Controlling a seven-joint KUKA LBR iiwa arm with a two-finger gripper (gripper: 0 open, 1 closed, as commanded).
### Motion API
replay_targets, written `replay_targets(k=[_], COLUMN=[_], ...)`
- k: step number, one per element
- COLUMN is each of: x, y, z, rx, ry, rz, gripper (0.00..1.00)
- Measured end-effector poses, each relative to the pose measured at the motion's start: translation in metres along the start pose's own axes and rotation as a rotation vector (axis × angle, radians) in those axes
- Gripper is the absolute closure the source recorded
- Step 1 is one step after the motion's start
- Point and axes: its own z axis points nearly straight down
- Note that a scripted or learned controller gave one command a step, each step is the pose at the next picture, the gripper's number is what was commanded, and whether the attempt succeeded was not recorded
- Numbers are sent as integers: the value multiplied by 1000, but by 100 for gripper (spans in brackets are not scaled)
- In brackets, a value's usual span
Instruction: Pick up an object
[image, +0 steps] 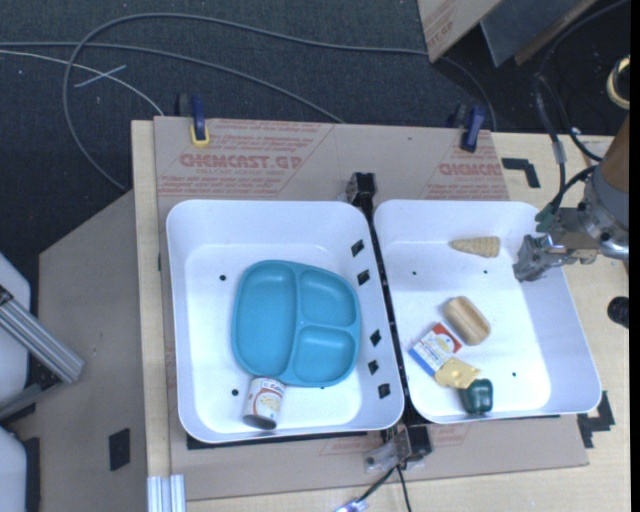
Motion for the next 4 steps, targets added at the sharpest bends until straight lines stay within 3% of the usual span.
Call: replay_targets(k=[4], x=[202], y=[43], z=[27], rx=[-2], ry=[-1], rz=[0], gripper=[100])
